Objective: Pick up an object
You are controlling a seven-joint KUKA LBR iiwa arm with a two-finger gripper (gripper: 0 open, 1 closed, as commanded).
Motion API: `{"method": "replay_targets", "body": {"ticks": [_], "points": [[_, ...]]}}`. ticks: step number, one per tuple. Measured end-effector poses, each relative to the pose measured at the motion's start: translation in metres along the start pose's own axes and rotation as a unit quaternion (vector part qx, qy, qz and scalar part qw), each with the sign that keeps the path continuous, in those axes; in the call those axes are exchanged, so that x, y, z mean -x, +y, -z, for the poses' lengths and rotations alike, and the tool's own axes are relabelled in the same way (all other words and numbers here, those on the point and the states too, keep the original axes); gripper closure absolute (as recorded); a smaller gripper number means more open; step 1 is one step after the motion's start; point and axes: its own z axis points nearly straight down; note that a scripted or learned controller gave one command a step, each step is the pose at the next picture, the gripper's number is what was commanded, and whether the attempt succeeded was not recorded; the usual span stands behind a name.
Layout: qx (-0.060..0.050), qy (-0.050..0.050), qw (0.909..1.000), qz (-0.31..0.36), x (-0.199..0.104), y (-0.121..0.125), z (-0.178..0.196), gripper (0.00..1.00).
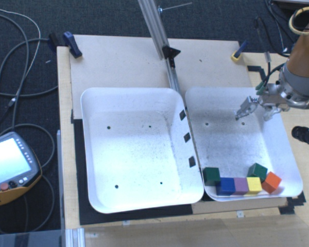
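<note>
Looking down, you are seeing a dark carpeted floor (26,50) lying around a pale wooden bench (123,66), with grey cables looping across the floor at the left. On the bench two shallow white plastic bins are sitting side by side, the left bin (92,112) and the right bin (283,143), their inner rims touching where small black clips are showing. A slanted aluminium rail (152,19) is running from the top edge down to the seam between the bins. At the lower left a teach pendant with a lit screen and orange casing (10,163) is resting on the floor.

The grey arm with its orange band (301,66) is reaching in from the right, and its two-finger gripper (256,109) is hanging over the upper part of the right bin. You are seeing the metal fingers (244,108) standing apart, with nothing between them.

The blocks are lying well apart from the jaws, in a row along the near rim of the right bin: a dark green cube (211,176), a blue cube (226,186), a lilac cube (240,185), a yellow cube (254,184), a second green cube (257,171) just behind it, and an orange cube (271,182). Each is touching its neighbour.

A blue clamp (72,44) is gripping the bench's far left corner, and a yellow and blue clamp (239,52) the far right.
</note>
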Motion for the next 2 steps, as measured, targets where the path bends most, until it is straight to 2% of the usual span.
{"method": "replay_targets", "body": {"ticks": [1, 2], "points": [[0.000, 0.000, 1.0000, 0.000, 0.000, 0.000, 0.000, 0.00], [-0.004, 0.000, 1.0000, -0.001, 0.017, -0.002, -0.115, 0.00]]}}
